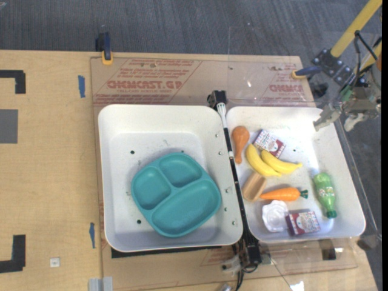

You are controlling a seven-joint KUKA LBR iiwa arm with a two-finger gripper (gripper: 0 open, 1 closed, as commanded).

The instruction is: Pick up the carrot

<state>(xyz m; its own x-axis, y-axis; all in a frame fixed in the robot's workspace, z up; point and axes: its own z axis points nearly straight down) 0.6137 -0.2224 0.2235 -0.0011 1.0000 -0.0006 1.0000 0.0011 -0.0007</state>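
Lying well apart from the jaws (330, 115): carrot (280, 194).

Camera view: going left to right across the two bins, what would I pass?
Teal plate → drumstick → bananas → green bottle → tool. The carrot lies below the bananas.

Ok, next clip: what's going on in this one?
The gripper sits at the far right edge of the right white bin, holding nothing visible. The orange toy carrot lies untouched in that bin among yellow bananas and a green bottle. A teal divided plate sits in the left bin.
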